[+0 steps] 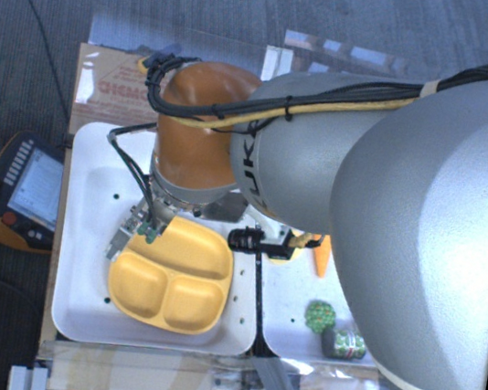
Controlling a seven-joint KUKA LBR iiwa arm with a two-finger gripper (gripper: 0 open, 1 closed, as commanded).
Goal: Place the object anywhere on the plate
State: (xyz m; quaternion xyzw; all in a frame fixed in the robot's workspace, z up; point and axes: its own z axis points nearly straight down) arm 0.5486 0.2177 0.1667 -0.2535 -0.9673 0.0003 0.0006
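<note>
A yellow divided plate (pixel 172 281) lies in the left white bin (pixel 79 236), toward its front right. My gripper (pixel 133 230) hangs just over the plate's back left rim, below the orange wrist band (pixel 194 135). A small dark green bit (pixel 150 233) shows right at the gripper's tip, too small to identify. The arm's grey body hides the back of both bins.
In the right bin (pixel 285 335) lie an orange carrot-like piece (pixel 322 258), a green broccoli-like item (pixel 320 317) and a dark can (pixel 347 346). A black bar (pixel 257 284) runs along the divide between the bins. A teach pendant (pixel 22 189) lies on the floor to the left.
</note>
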